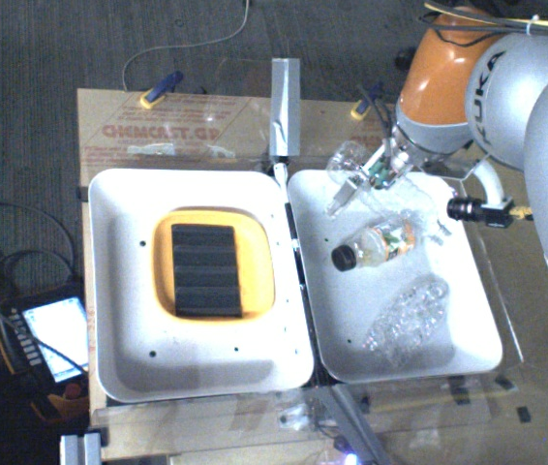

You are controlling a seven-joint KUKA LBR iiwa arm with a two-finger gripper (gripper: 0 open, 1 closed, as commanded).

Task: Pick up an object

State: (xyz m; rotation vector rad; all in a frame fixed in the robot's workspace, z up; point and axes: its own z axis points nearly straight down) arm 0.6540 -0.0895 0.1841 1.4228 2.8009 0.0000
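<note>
Reaching in from the upper right of the frame, the grey arm with the orange band (pixel 448 76) bends down over the top edge of the right white bin (pixel 468 356). Its two-finger gripper (pixel 344 190) hangs over the upper left part of that bin. The see-through fingers (pixel 336 202) point down and to the left. They are hard to make out, so I cannot tell if they are spread or pressed together. I see nothing between them.

Just below the gripper, near the middle of the right bin, lies a clear plastic bottle with a black cap (pixel 376 245). It is on its side, with the cap pointing left. It is near the gripper but not touching it. Lower down and to the right, a clear bumpy plastic piece (pixel 408 316) rests on the bin floor, apart from the bottle.

Over on the left side of the frame sits the left white bin (pixel 119 356). A yellow tray with a black ridged block inside (pixel 213 264) lies in its middle.

Both bins sit on a brown board (pixel 167 134) with red letters, at the top of the frame. A grey upright post (pixel 285 109) stands at the top between the two bins. A small screen (pixel 51 332) glows at the lower left, on the dark floor.
</note>
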